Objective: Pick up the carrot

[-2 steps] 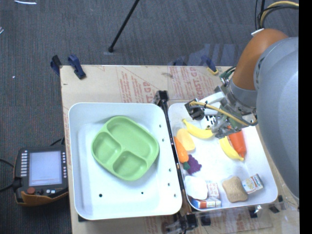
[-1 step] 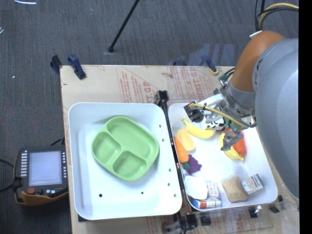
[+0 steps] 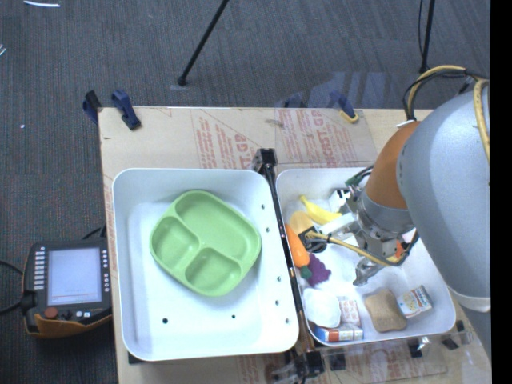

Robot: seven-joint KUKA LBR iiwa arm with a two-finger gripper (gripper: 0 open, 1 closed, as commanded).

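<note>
Carrot (image 3: 298,249) against the right bin's (image 3: 445,301) left wall.
The end effector (image 3: 364,272) hung mid-bin, clear of it; its grip state could not be told.

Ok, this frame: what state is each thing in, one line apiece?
carrot: lying in the right bin by its left wall, not held.
banana: lying in the right bin.
grapes: lying beside the carrot.
green plate: right side up in the left bin.
pincer: low over the right bin.
</note>
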